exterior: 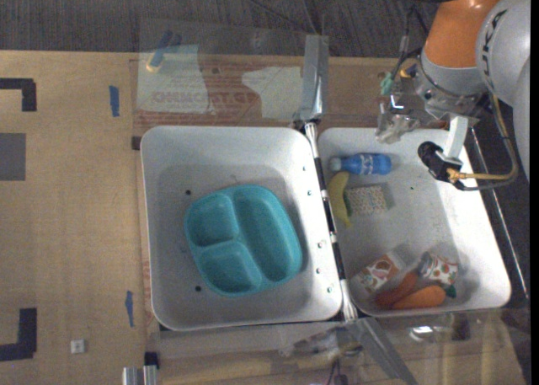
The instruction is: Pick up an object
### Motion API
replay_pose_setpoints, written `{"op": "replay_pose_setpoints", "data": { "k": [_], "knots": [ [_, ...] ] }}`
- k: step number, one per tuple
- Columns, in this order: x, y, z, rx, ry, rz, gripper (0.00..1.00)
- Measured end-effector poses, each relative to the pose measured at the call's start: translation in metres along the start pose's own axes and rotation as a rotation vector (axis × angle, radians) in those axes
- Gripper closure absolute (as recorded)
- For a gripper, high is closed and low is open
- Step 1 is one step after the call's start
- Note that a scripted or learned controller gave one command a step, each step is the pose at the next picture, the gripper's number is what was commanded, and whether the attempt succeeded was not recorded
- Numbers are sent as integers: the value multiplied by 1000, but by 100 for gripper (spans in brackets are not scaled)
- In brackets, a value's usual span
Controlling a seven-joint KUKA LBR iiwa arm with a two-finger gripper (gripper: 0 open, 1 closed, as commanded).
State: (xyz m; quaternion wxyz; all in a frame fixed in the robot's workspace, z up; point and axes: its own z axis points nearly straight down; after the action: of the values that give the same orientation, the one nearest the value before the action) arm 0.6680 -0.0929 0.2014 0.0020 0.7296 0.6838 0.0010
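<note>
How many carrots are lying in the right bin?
2, both at the near end of the right bin: one carrot against the near wall, the other carrot just left, touching it. Nothing suggests more.

The arm (484, 29) is running out of the picture at the top right corner, so its upper part is being cut off. The gripper (394, 126) is showing too small and blurred to tell how it is standing. Far below the gripper, in the near corner of the right bin (480, 232), two small printed items (381, 272) are lying with patterns too blurred to read, and the carrots (411, 295) are partly covering each other.
</note>
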Motion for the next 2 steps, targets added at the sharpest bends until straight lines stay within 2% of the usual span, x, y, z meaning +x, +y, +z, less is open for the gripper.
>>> {"op": "replay_pose_setpoints", "data": {
  "k": [1,2],
  "knots": [
    [-41,-7,7,4,1,-170,100],
    [-41,-7,7,4,1,-171,0]
  ]
}}
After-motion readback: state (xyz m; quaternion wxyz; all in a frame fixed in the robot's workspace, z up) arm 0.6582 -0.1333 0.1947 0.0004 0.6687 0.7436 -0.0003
